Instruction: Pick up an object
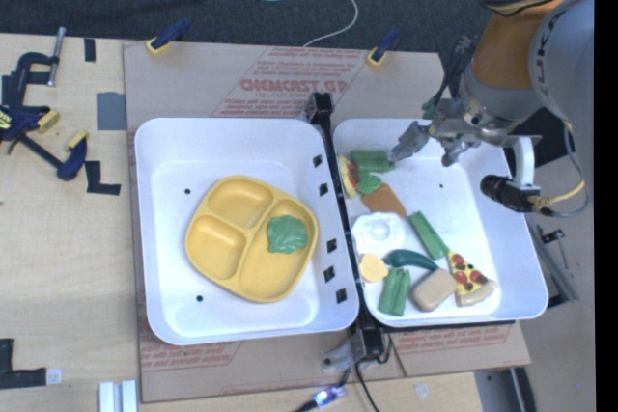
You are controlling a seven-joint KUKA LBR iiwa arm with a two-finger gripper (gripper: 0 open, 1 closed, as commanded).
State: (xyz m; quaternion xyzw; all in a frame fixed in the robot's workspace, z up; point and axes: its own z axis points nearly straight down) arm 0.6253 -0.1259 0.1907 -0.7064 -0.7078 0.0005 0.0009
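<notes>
White plastic walled the right bin [502, 236], where toy food lay heaped near its left side. The gripper [430, 146] hung spread open and empty above the bin's far end, just beside a green piece [370, 160]. The reach looked underway; lowering and closing would come next.

Arm [570, 34]: grey rounded casing, broad orange band [512, 29] above the wrist. Wrist block grey metal, cluttered with small fittings. Gripper [428, 146]: two dull grey fingers. White bracket [526, 164] on wrist side carries a black cylindrical part [507, 192]. Thin yellowish cable [570, 198] loops beside it.
</notes>
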